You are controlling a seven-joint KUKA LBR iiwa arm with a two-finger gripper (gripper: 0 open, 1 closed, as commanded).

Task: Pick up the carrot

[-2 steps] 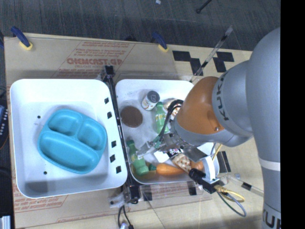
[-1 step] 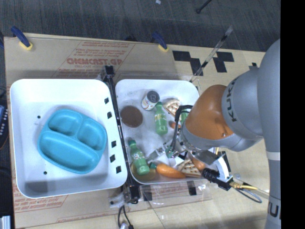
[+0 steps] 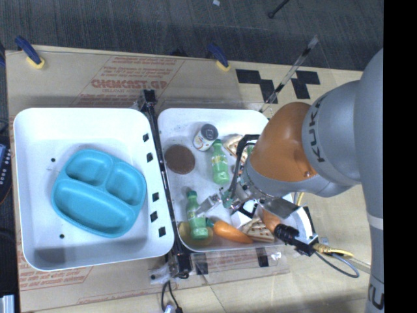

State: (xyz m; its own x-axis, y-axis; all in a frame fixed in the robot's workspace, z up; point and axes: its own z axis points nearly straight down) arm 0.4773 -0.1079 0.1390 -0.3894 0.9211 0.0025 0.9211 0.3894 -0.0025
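Camera view: one carrot [image 3: 232, 231], two green bottles [image 3: 220, 163], two bins [image 3: 26, 175].

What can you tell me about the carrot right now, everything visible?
The carrot is orange, smooth and plastic-looking, tapered, with a green top at its left end. It lies flat near the front edge of the right bin, pointing right and slightly toward the front. Its green end sits against a green bottle; its tip reaches a waffle-patterned piece. Nothing grips it.
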